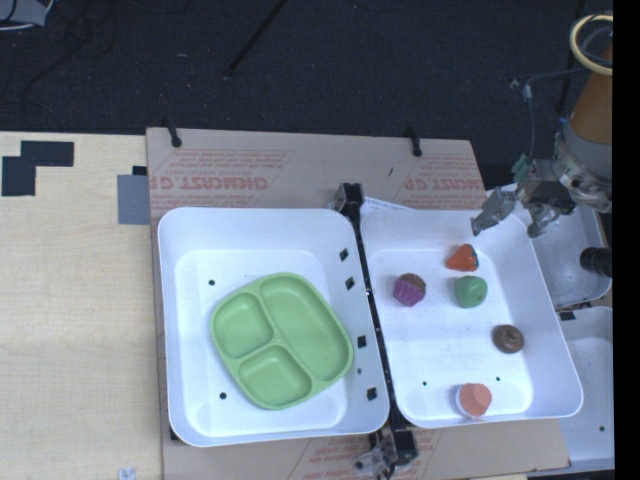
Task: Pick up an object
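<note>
The right bin (540, 298) holds several small objects. An orange-red one (461, 258) lies near its back, with a green one (470, 291) just in front and a purple one (408, 289) to their left. A brown round piece (508, 339) sits toward the right wall, and a pink-orange round piece (474, 399) lies near the front. My gripper (518, 213) hangs above the bin's back right corner, open, with nothing between its two grey fingers. It is up and to the right of the orange-red object.
The left bin (190, 238) holds a green divided plate (280, 340). A black divider with clips (362, 298) runs between the bins. Brown cardboard (300, 168) lies under both bins, and a pale wooden bench top (70, 308) extends to the left.
</note>
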Tool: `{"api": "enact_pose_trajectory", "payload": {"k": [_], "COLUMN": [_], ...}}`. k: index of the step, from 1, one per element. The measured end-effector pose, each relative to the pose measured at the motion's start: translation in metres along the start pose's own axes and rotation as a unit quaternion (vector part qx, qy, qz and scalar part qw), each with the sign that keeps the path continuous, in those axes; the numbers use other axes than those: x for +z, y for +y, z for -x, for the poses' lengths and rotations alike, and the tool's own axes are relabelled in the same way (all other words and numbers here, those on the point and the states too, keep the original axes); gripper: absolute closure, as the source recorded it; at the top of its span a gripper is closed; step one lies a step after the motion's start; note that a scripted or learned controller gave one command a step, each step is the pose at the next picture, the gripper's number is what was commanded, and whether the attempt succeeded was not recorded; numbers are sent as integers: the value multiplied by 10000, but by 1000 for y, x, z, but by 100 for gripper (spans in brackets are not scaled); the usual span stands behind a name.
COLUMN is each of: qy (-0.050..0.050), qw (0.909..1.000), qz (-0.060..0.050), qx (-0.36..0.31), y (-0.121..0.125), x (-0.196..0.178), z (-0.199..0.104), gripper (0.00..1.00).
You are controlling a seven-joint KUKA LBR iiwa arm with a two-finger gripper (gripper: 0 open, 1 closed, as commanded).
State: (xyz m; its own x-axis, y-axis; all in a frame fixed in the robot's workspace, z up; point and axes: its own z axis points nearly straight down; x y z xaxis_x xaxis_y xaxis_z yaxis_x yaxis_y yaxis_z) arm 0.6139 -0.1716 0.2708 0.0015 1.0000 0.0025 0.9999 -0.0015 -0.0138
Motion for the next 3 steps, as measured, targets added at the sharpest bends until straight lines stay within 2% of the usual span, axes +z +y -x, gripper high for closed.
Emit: {"api": "enact_pose_trajectory", "payload": {"k": [1, 3], "qy": [-13, -7], "qw": [10000, 10000], "qz": [65, 41], "qx": [-10, -21], "y": [2, 19], "x": [-8, 94], "z": [0, 1], "gripper": [0, 0]}}
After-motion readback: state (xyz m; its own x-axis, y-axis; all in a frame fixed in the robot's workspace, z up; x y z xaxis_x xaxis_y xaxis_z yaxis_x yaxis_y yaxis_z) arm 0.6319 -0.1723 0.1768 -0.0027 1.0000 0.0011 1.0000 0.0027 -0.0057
